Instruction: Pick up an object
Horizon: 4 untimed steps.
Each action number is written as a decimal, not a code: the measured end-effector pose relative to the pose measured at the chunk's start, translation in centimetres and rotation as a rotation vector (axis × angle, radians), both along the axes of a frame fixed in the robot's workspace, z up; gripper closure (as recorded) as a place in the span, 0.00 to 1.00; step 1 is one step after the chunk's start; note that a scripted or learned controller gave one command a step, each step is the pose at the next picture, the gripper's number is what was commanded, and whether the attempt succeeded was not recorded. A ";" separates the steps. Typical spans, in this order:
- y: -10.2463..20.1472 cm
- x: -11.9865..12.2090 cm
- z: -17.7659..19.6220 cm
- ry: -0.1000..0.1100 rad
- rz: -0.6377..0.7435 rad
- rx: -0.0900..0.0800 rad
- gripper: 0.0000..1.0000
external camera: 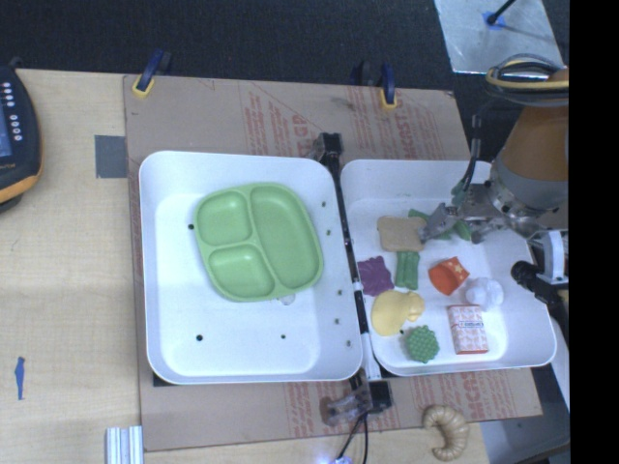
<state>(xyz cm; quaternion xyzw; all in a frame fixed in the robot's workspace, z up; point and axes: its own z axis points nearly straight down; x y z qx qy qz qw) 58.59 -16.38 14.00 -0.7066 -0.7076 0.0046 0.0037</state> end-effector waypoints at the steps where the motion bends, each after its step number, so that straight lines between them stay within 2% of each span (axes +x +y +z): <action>1: -3.1 7.4 -4.7 -0.019 0.005 -0.003 0.00; 2: 3.8 3.5 -3.7 -0.007 0.009 0.003 0.00; 3: 5.0 1.7 -4.7 -0.008 0.004 0.000 0.00; 4: 4.9 1.7 -3.7 -0.007 0.004 -0.001 1.00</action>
